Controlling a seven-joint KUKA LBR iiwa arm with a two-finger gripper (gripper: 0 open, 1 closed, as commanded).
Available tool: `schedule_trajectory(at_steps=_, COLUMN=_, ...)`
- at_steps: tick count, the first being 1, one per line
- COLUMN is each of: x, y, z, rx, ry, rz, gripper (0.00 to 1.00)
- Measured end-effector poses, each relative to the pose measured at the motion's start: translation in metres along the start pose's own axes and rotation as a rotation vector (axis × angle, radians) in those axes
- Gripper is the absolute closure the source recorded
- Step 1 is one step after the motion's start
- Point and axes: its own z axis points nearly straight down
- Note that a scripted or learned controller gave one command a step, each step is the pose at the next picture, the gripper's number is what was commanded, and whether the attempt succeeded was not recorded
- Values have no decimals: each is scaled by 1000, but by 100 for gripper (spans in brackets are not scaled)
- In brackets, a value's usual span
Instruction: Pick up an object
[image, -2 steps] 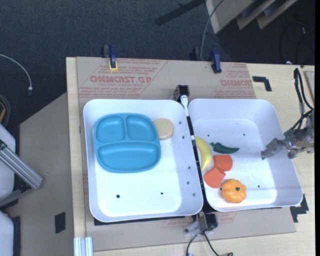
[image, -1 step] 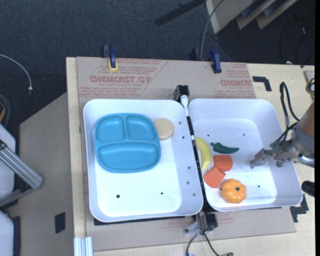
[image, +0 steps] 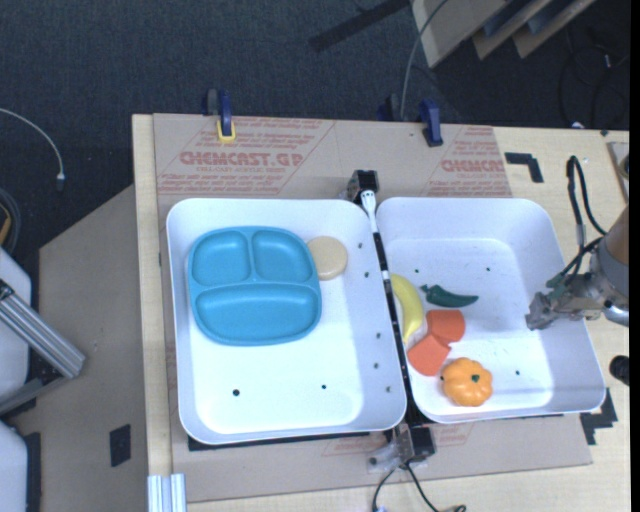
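Observation:
The right bin (image: 500, 235) holds a yellow banana (image: 405, 305) along its left wall. Beside it lie a dark green chilli (image: 450, 296), two red-orange pieces (image: 446, 325) (image: 428, 354) and a small orange pumpkin (image: 466, 381). My gripper (image: 548, 308) hangs low over the right side of this bin, near its right wall. It is well to the right of the toy food and touches none of it. I see no object in the gripper.
The left bin (image: 290, 400) carries a blue divided plate (image: 256, 285) and a beige round disc (image: 327, 257) at the plate's upper right. A black divider with a cable (image: 380, 270) runs between the bins. Blue clamps (image: 431, 122) stand at the board's far edge.

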Motion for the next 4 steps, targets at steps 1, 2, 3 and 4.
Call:
schedule_trajectory(at_steps=1, x=-1, y=-4, z=-62, rx=-5, ry=-2, rz=-1, gripper=100)
schedule_trajectory(at_steps=2, x=-2, y=-3, z=-88, rx=-3, ry=-1, rz=-1, gripper=100)
schedule_trajectory(at_steps=3, x=47, y=17, z=-77, rx=3, ry=4, rz=-6, gripper=100)
schedule_trajectory(at_steps=4, x=91, y=43, z=-74, rx=0, ry=3, rz=-6, gripper=100)
